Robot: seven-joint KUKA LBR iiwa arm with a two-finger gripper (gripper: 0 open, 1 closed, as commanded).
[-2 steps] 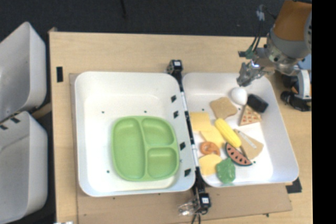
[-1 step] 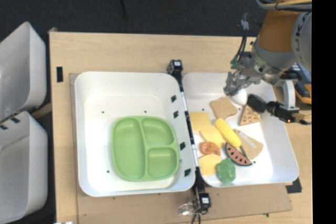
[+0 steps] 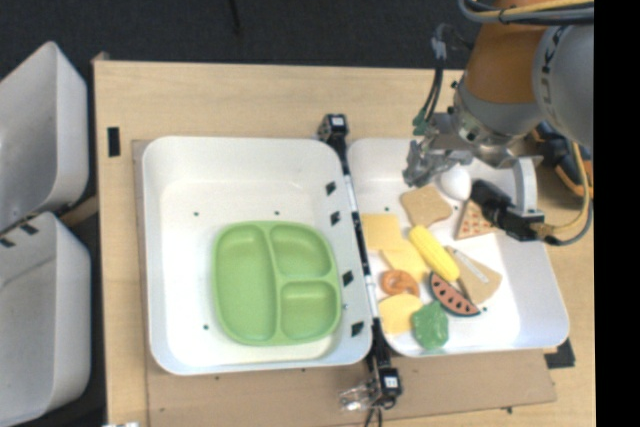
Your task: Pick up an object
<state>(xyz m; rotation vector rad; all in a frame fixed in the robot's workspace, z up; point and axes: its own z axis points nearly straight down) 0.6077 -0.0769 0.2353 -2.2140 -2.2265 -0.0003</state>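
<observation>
My gripper (image 3: 428, 163) hangs over the back of the right bin (image 3: 535, 310), just above a white egg-like piece (image 3: 456, 183) and a tan toast slice (image 3: 425, 206). Nothing is seen held in it. In front of it lie a pizza wedge (image 3: 472, 220), a yellow corn cob (image 3: 435, 252), flat yellow cheese slices (image 3: 381, 233), an orange ring-shaped piece (image 3: 400, 283), a watermelon slice (image 3: 452, 296), a beige wedge (image 3: 482, 275) and a green leafy piece (image 3: 430, 326).
The left bin (image 3: 180, 185) holds a green divided plate (image 3: 275, 282). A black-clipped divider (image 3: 350, 225) runs between the bins. The grey and orange arm (image 3: 515, 55) fills the upper right, with cables and a black part (image 3: 505, 210) over the right bin's back.
</observation>
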